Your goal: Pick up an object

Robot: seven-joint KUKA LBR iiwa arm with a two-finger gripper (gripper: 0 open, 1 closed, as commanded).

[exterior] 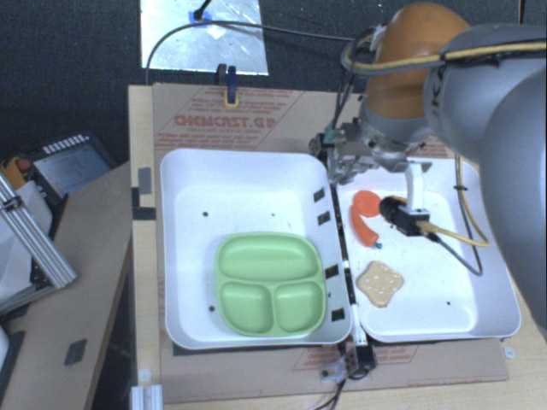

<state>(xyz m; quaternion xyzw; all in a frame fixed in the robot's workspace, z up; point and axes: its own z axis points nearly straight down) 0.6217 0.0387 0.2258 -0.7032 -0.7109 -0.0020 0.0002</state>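
- Dark cloth backs the cardboard-topped bench [256,114]. Its two white bins sit edge to edge, so we judge the arm can reach either one from three o'clock.
- At nine o'clock of the scene a grey box [73,165] sits on a lower side table. The frame edge crops its surroundings, and we cannot tell what it is for.
- In the left bin [184,229] a green plate [270,282] with three compartments lies flat at six o'clock. It is broad and low, and we judge it a poor thing to pinch.
- The gripper [344,167] hangs over the right bin's eleven o'clock corner, close to the wall between the bins. We cannot tell how far open it is, and we see nothing held in it.
- In the right bin [479,314] an orange curved piece [366,216] lies at ten o'clock, just beside the gripper on its five o'clock side. We take it for the likeliest pick. Whether it is a carrot or a pepper is too small to say.
- A tan slice of bread [379,284] lies flat at seven o'clock, apart from the orange piece.
- The grey arm [504,143] fills the scene's two o'clock and covers that bin's far corner, so anything lying there is hidden from us.
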